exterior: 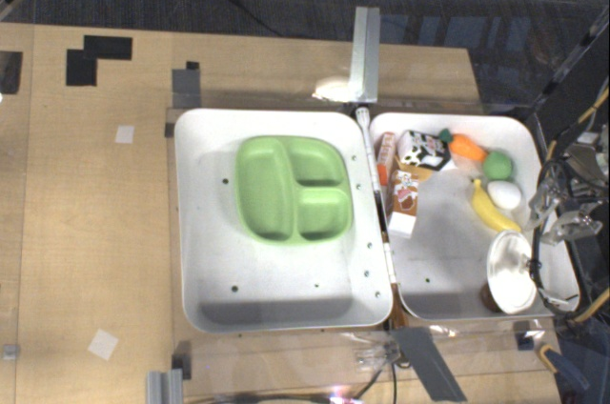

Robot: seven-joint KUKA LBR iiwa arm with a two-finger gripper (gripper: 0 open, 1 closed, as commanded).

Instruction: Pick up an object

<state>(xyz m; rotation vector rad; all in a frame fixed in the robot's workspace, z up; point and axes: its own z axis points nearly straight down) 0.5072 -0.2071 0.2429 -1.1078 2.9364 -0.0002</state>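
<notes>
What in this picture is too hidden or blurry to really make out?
- Gripper: at the camera view's right edge, lost among cables and metal parts; its state is unclear.
- Cartons by the right bin's left wall: print too small to read.
- Brown thing: mostly hidden under the white bowl.

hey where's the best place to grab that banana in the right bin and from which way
Probably across the middle of the banana, from straight above. It lies flat and slanted, so close across its narrow width. The white egg-like thing crowds its upper end and the white bowl its lower.
</notes>
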